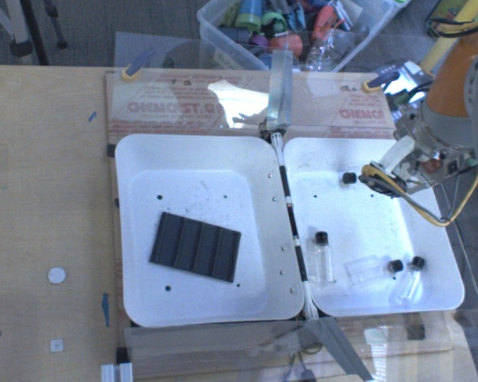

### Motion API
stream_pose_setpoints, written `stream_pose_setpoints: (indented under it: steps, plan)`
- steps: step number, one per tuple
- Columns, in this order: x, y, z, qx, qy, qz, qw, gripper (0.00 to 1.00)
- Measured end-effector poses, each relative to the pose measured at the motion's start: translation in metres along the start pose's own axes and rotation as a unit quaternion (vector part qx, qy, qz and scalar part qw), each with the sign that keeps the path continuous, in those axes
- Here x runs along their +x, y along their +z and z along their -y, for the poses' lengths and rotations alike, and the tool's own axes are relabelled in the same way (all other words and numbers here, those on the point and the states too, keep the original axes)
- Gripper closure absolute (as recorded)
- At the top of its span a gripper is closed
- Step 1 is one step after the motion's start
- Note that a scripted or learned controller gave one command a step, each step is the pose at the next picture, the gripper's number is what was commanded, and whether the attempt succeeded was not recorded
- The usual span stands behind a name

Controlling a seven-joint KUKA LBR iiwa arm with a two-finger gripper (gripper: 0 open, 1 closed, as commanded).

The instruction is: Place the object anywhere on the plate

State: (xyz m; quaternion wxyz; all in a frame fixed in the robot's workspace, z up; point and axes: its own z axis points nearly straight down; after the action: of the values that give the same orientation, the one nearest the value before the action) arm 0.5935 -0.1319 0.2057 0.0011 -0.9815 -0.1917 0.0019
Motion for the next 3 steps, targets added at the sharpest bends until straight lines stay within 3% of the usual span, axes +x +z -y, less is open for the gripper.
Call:
stream_pose_setpoints:
  steps: [1, 2, 3]
  plan:
    - [0.025, -0.038, 0.062, -0.001, 0.041, -0.001, 0.9991, 1.0]
    - [0.067, -0.036, 0.117, -0.001, 0.094, -0.003, 0.9956, 1.0]
    - [0.098, -0.014, 0.19, -0.001, 0.054, -0.002, 0.9985, 1.0]
